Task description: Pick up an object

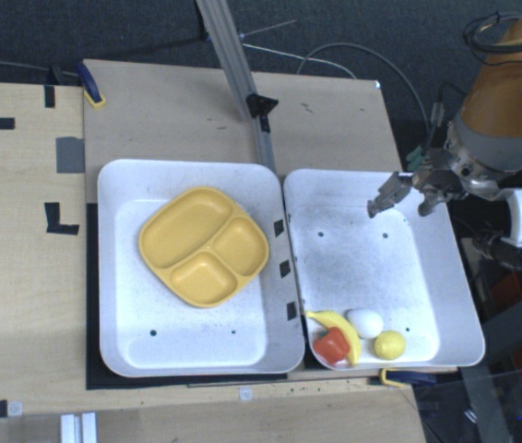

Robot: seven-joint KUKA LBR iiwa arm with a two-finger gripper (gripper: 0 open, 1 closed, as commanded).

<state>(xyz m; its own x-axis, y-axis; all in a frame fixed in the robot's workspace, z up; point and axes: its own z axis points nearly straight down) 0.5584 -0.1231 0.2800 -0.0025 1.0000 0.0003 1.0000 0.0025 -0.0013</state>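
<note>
Pincer [401, 201] hanging released over the far end of the right bin [445, 247], nothing between the fingers.

Pickable stuff bunched in the near corner: banana [338, 326], red piece [332, 344], white egg [365, 321], lemon [389, 344]. Prob slid there, so tight grab w/ walls close. Yellow plate [204, 245] alone in left bin [113, 275].

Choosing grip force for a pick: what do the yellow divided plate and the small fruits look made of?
The yellow divided plate looks like moulded plastic: uniform colour, soft sheen, rounded compartment ridges. The banana, white egg-like piece, red piece and yellow ball look like smooth plastic toys, though the view cannot confirm it.
</note>
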